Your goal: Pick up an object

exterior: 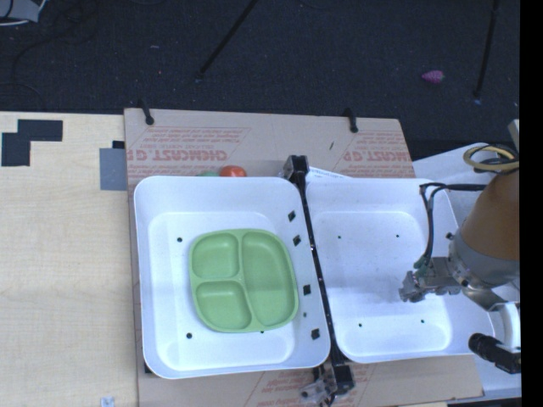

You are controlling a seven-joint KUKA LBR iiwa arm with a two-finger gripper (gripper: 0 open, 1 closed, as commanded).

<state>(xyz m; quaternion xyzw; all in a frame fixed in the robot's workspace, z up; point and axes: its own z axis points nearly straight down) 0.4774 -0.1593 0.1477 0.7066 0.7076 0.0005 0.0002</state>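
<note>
- Camera view: green divided plate (244, 280) lies flat in the left bin (157, 202), slightly toward 6 o'clock of its centre.
- Gripper (412, 287) hangs over the right bin (373, 206) at its 3 o'clock side, well apart from the plate; finger spread: cannot tell.
- Orange-red object (232, 172) sits behind the left bin at 12 o'clock.
- Judgement: plate likely light, stiff, smooth plastic, slippery when pinched. Best hold is the raised rim or a divider ridge, jaws straddling it.

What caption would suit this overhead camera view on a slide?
A green divided plate lies in the left white bin while the robot's gripper hangs over the right bin.
</note>
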